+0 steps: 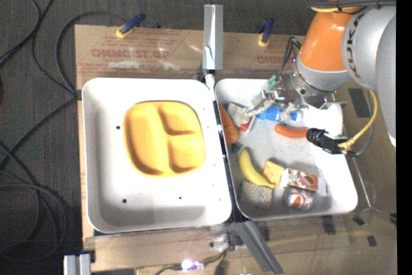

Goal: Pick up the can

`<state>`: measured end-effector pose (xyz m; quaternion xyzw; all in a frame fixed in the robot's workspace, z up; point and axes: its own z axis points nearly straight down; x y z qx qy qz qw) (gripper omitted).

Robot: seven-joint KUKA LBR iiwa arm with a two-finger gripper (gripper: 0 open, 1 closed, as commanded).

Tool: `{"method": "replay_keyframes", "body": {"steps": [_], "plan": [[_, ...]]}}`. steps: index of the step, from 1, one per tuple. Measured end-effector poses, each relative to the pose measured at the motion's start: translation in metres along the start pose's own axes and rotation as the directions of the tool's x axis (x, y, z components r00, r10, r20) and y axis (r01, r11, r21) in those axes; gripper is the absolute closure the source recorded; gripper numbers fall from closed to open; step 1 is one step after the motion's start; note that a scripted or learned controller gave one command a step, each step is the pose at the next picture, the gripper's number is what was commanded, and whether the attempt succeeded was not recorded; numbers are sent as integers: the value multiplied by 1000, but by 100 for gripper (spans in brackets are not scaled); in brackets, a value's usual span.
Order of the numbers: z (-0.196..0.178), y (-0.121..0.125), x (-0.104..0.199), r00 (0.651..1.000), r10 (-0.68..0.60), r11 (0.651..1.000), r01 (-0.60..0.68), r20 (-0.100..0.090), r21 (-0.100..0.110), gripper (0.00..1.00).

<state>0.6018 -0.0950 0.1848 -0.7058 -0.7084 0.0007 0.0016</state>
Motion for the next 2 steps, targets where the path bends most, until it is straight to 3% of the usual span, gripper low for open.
{"method": "replay_keyframes", "body": {"steps": [1, 2], "plan": [[75, -31, -6, 1000, -30, 1000, 30, 1, 1, 0], [97, 27, -21, 995, -104, 995, 104, 2, -8, 0]]}}
